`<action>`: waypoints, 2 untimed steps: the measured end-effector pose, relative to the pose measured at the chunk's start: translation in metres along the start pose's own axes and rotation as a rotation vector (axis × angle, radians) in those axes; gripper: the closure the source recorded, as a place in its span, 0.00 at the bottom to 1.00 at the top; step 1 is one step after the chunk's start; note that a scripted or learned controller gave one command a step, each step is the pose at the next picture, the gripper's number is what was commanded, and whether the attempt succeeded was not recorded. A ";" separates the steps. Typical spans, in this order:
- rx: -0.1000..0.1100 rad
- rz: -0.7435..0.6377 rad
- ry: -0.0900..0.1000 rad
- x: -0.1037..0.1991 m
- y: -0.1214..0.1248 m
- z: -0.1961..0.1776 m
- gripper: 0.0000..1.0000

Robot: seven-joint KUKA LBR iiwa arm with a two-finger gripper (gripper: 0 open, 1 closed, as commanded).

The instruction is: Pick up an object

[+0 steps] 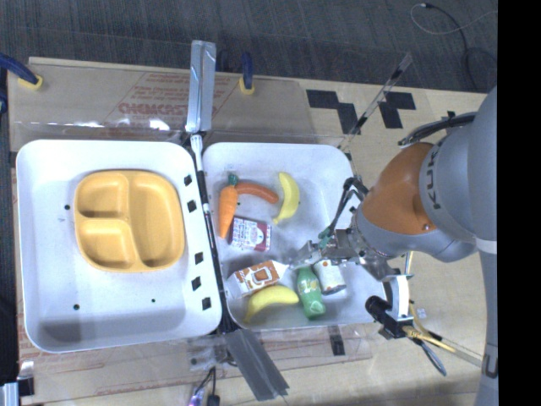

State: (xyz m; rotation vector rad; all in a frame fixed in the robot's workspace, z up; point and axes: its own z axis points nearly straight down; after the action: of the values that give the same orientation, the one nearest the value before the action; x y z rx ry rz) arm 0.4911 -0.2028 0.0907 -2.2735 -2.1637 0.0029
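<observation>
My gripper (326,250) hangs low in the right bin (254,155), at its right side, with the arm coming in from the right. Directly under and in front of it lies a small white can (330,278). A green bottle (309,293) lies beside the can on its left. Further left are a yellow banana (270,300) and an orange carton (256,277). Nothing shows between the gripper and these items that I can call held.
At the back of the right bin lie a carrot (226,209), an orange-red pepper (257,193), a second banana (290,195) and a pink-and-white carton (250,233). The left bin (42,311) holds a yellow divided plate (129,219). A divider wall (203,227) separates the bins.
</observation>
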 end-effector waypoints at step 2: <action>-0.003 -0.065 -0.001 0.020 0.013 -0.001 0.00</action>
State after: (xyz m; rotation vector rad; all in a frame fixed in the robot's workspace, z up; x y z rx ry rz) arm 0.5050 -0.1834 0.0919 -2.2038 -2.2384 0.0001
